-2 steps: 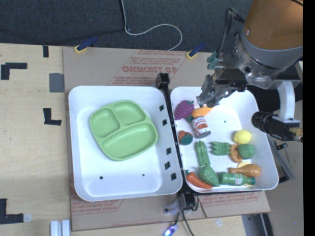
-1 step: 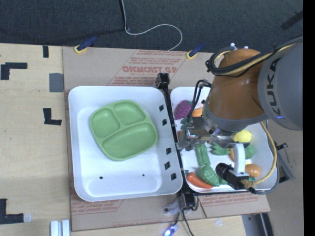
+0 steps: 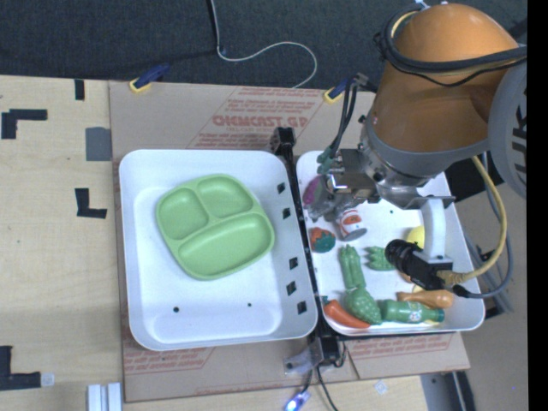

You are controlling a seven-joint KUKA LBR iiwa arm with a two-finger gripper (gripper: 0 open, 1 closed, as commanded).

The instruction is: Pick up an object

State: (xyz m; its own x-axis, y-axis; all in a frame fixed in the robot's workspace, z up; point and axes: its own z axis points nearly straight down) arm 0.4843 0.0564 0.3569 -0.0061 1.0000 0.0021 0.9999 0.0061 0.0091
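Camera view looks down on your bench, where two white bins sit side by side on a cardboard sheet (image 3: pixel 257 122). Your left bin (image 3: pixel 145 315) holds a green divided plate (image 3: pixel 216 225), lying flat near the bin's middle with its three compartments facing up. Your right bin (image 3: pixel 467 319) carries the toys: a green ridged piece like a cucumber (image 3: pixel 351 266) stands roughly along the bin's length near the centre, a small green star-shaped piece (image 3: pixel 378 258) lies just beside it, and a round teal and red item (image 3: pixel 322 241) sits close to the divider between the bins. Along the near edge you see an orange carrot-like piece (image 3: pixel 342 315), a bumpy green piece (image 3: pixel 362 303) touching it, a green bottle-shaped toy (image 3: pixel 413 313) and an orange stick (image 3: pixel 425 298). A bit of yellow (image 3: pixel 415 235) shows beside a white post. The arm (image 3: pixel 441 75) comes in from the right, its orange band over the far part of this bin, and the gripper (image 3: pixel 341 197) hangs low over the far left corner, just above a red and white item (image 3: pixel 350 223). You cannot tell how the jaws stand, nor whether anything is between them.
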